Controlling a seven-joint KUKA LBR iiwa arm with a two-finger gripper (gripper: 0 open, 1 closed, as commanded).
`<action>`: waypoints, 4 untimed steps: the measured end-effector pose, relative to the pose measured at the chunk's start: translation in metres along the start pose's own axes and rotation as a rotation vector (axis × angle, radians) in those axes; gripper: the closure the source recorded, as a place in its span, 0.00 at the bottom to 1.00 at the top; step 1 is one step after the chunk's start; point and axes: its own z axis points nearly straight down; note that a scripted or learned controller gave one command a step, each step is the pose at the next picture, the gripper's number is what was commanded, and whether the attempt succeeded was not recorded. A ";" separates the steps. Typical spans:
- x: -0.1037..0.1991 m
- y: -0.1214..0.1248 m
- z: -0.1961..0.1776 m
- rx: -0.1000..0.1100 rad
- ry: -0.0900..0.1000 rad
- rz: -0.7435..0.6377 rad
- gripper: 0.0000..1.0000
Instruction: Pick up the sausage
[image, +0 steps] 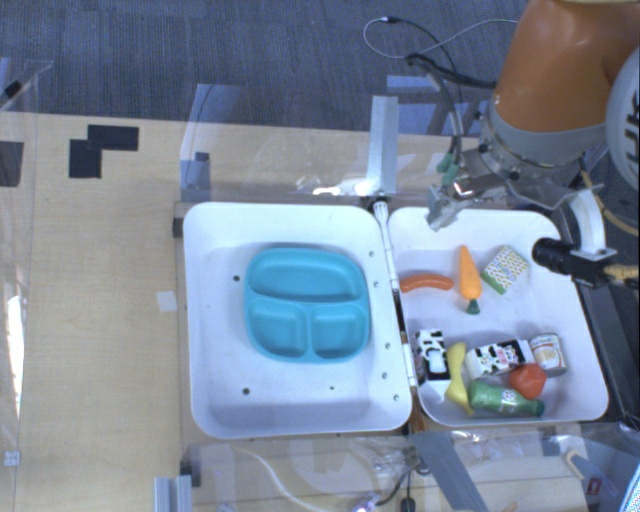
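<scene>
left bin (200, 300) – blue plate (306, 316) | right bin (590, 380) – carrot (468, 275) (upright), banana (456, 375)

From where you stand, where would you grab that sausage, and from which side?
Around its middle, coming straight down. The sausage lies flat and runs left-right in the right bin, so I'd close across its thin width. The carrot sits at its right end; the middle looks clearer.

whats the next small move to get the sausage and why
Probably shift the gripper toward the near left and lower it over the sausage. The gripper hangs above the right bin's far rim, holding nothing, while the sausage lies flat by that bin's left wall, just left of the carrot.
</scene>
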 end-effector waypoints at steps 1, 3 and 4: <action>0.045 0.016 -0.082 -0.001 0.001 -0.164 1.00; 0.045 0.046 -0.024 0.001 0.002 -0.414 0.00; 0.062 -0.029 -0.082 -0.002 0.000 -0.529 0.00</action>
